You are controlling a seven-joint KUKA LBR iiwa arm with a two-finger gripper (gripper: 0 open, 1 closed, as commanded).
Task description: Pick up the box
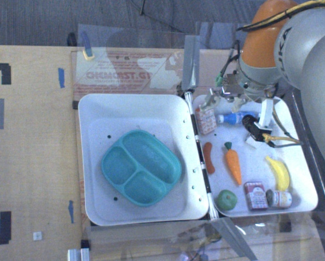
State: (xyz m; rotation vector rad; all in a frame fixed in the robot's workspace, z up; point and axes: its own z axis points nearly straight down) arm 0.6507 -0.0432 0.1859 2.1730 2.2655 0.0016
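Up at the far end of the right bin (309, 197), the gripper (221, 94) hangs low above the bin floor, its metal parts just beside a small box (206, 119) with a red and white printed face. How the gripper is set cannot be told from this view, since it is small and partly hidden under the wrist, and nothing can be seen held in it. The box leans against the bin's left wall, near the far corner, just left of the gripper.

Reaching in from the right, the grey arm (309, 42) bends down over the bin, with its orange band (268, 29) sitting above the wrist.

Near the box lies a blue and white bottle (230, 118) on its side. Further along the right bin are a reddish sausage (208, 156), a carrot (233, 163), a banana (279, 172), a green apple (226, 200), a small red packet (255, 194) and a can (282, 198) lying on its side.

Beside it, the left bin (97, 113) holds a teal divided plate (141, 167), sitting flat near the middle.
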